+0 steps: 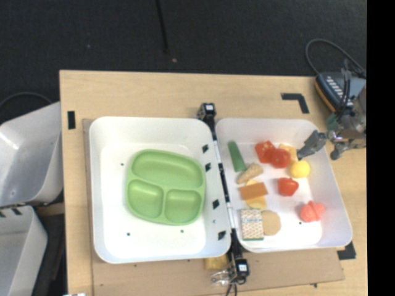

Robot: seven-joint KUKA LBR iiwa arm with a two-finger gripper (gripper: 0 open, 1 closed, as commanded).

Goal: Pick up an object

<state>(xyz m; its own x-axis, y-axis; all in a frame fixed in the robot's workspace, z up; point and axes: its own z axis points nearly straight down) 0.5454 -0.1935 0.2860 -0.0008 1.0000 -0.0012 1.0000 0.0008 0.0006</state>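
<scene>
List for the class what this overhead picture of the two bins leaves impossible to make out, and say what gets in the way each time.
- Claw, camera view: small and blurred, so open or shut cannot be told.
- Arm, camera view: cut off by the right edge past the wrist.
- Small box in the right bin: its label print is too small to read.
- Red pieces and yellow ball: blurred; what food each copies is unclear.
</scene>
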